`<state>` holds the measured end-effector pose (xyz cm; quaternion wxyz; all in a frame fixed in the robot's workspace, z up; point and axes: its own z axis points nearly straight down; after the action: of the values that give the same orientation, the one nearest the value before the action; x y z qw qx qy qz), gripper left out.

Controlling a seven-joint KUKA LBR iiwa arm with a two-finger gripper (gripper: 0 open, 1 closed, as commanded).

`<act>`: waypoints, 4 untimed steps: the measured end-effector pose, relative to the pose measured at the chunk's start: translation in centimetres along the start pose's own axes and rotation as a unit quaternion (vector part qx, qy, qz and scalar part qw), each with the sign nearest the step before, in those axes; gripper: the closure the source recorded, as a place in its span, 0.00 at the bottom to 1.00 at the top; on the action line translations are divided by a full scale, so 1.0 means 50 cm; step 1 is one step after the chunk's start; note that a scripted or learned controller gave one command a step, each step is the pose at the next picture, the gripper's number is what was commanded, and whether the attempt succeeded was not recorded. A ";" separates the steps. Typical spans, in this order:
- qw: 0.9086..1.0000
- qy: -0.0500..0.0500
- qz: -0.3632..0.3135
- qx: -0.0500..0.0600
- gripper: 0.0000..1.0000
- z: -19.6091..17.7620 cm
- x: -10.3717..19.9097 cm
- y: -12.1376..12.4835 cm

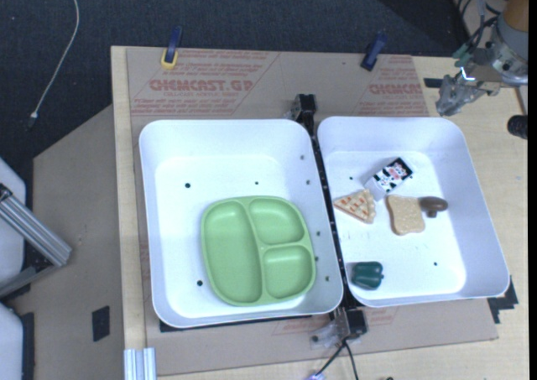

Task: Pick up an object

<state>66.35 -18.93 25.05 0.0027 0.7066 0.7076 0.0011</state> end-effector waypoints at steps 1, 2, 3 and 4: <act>1.000 0.002 -0.002 0.004 1.00 0.021 0.116 -0.005; 1.000 0.002 -0.002 0.004 1.00 0.031 0.215 -0.006; 1.000 0.003 -0.002 0.004 1.00 0.015 0.317 -0.036; 1.000 0.003 -0.002 0.005 1.00 0.042 0.430 -0.061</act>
<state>63.30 2.55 22.87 -0.0024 0.7049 0.7093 -0.0002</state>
